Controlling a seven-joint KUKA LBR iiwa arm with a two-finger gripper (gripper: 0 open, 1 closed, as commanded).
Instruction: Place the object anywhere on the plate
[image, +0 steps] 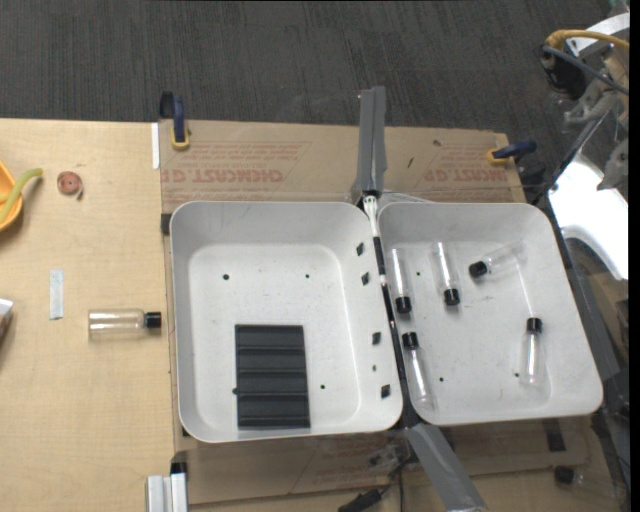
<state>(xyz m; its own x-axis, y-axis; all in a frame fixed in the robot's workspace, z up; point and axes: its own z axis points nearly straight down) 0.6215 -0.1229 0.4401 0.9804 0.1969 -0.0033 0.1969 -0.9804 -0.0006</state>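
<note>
A black ribbed rectangular plate (271, 376) lies flat in the left white bin (200, 240), near its front wall. Several clear vials with black caps lie in the right white bin (560, 400). One vial (398, 275) lies along the left wall, with another vial (417, 372) below it. A third vial (442, 268) lies near the middle. A tilted vial (500, 261) is at the back and one vial (531, 355) is at the right. Nothing rests on the plate.
On the wooden bench left of the bins lie another capped vial (122, 321), a small white strip (56, 295), a red disc (68, 183) and a yellow item (8, 200). Blue clamps (172, 108) (515, 152) hold the cardboard (260, 165). Cables and white equipment (590, 195) stand at the right.
</note>
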